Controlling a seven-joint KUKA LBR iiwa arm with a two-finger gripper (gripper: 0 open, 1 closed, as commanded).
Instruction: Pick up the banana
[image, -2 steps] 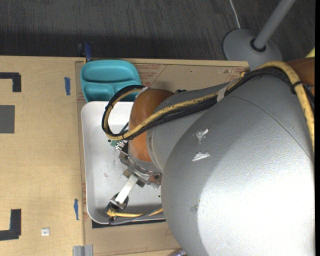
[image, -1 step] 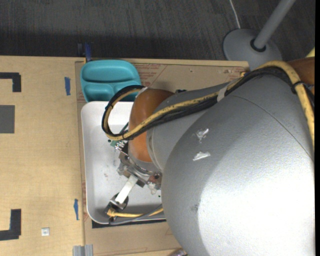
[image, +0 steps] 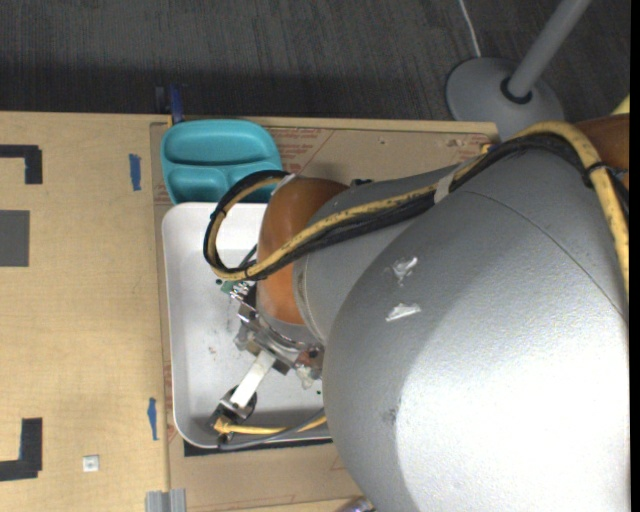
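One claw (image: 264, 345) hangs low inside white bin (image: 190, 300).

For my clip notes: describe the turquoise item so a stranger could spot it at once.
Find the white bin left of the grey arm. At the bin's top end in the view sits a turquoise tray with rounded corners and a dividing ridge. Its neighbours are white, grey or orange.

The arm's (image: 480, 330) smooth grey shell carries a soft sheen and its orange band (image: 285, 250) a gloss, against a scuffed white plastic bin (image: 190, 330), a shiny teal plastic tray (image: 220, 150) and the matt, cardboard-like desk (image: 80, 300).
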